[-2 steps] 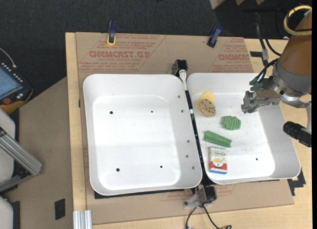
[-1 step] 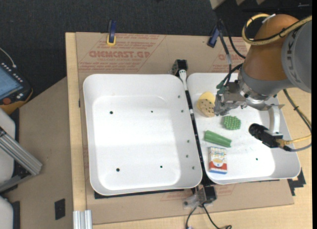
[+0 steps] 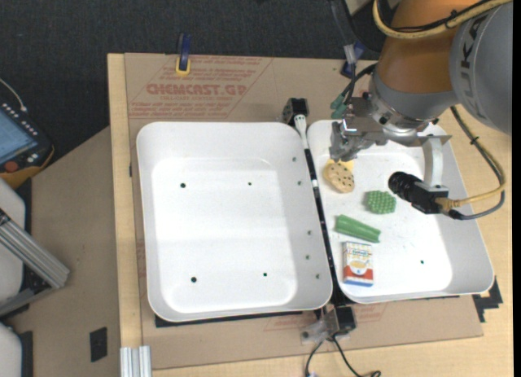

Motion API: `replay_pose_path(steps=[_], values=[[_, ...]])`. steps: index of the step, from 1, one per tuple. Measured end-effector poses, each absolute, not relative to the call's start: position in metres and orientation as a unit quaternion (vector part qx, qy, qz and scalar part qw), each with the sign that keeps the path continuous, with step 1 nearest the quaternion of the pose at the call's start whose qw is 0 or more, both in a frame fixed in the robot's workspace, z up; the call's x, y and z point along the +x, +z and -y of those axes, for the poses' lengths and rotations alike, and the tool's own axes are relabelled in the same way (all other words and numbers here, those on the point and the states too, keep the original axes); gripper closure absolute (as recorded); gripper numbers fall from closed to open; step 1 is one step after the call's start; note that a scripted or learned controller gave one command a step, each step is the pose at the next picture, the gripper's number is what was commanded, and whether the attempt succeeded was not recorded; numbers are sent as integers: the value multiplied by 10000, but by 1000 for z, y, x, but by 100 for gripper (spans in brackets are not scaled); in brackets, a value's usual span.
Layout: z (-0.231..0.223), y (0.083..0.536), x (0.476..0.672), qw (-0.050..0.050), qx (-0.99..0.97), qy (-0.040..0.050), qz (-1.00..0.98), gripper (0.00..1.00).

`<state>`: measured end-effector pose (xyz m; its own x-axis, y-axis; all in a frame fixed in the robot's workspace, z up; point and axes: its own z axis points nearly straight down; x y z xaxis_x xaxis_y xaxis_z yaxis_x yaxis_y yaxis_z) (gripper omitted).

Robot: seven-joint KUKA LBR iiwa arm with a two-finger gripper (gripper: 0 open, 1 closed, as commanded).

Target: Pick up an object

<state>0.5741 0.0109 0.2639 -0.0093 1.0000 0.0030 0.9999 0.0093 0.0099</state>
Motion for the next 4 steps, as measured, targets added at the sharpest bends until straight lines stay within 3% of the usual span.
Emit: replay_pose_path(steps=[1,2,4], values=[[-15,284,493,-18,7067,-4,-7075,100],[-60,369,512,32,7050,50,-7092,100],[-57,385,512,23,7062,16,-7080,100]])
